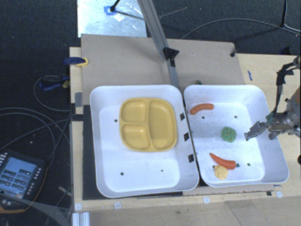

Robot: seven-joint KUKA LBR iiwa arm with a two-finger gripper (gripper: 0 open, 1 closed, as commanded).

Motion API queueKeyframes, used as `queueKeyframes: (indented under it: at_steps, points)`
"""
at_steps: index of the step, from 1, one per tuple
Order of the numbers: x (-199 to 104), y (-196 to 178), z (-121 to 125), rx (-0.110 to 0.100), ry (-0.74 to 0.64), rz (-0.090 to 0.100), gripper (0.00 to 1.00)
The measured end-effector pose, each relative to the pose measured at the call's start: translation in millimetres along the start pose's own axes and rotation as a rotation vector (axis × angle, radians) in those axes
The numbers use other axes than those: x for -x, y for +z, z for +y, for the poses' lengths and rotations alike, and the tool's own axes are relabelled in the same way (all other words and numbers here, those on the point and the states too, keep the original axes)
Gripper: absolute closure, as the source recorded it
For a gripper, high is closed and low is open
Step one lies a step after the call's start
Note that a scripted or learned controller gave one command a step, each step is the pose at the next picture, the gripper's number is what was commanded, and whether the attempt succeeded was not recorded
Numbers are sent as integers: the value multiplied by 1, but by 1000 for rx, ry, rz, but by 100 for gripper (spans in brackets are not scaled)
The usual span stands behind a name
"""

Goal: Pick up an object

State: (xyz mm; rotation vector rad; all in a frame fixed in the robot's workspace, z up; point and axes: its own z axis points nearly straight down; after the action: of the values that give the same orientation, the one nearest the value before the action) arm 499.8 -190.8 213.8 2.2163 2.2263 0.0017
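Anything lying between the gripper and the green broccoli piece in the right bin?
No. In the camera view, only bare white bin floor separates the gripper from the green broccoli piece in the right bin.

In the right bin (256, 95), four small things lie well apart: an orange sausage (201, 108) toward 11 o'clock, a green ball (228, 134) near the centre, a red-orange pepper (223, 161) and a yellow piece (220, 173) touching it at 7 o'clock. Bare floor lies at 1 and 5 o'clock. The gripper (254, 131) reaches in from 3 o'clock. In the left bin (101, 126), a yellow divided plate (148, 124) takes the upper middle; the 6 o'clock strip is open.
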Motion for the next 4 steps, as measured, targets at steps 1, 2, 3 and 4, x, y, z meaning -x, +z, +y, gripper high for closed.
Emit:
queueKeyframes:
  at_steps: [1, 2, 3, 4]
  points:
    - [0, 0, 0, 1, 2, 0, 0]
    - [-8, 54, 6, -5, 3, 1, 0]
    - [-8, 116, 3, -5, 4, 1, 0]
    - [-8, 124, 3, -2, 4, 0, 0]
